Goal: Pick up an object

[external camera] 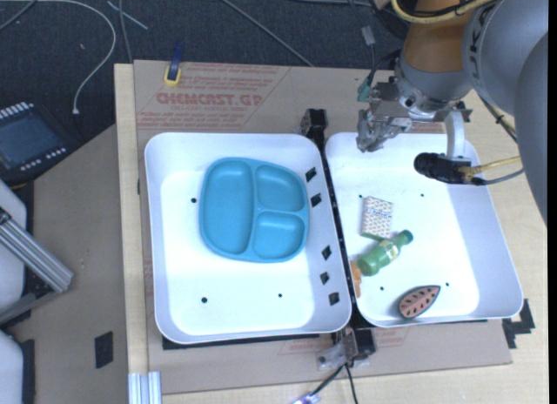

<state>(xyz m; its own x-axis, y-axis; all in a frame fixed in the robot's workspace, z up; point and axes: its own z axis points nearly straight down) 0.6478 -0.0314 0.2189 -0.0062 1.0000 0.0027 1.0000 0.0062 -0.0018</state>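
Note:
In the right bin (487,245) lie a small patterned white packet (377,217), a green bottle (384,253) on its side, and a brown oval piece (419,301) near the front rim. My gripper (372,139) hangs over the bin's back left corner, well behind the packet and apart from every object. Nothing shows between its fingers.
The left bin (174,280) holds a blue divided plate (254,209). A row of black clips (324,219) runs along the seam between the bins. A black cable end (439,166) hangs from the arm over the right bin's back. Cables lie on the dark floor behind.

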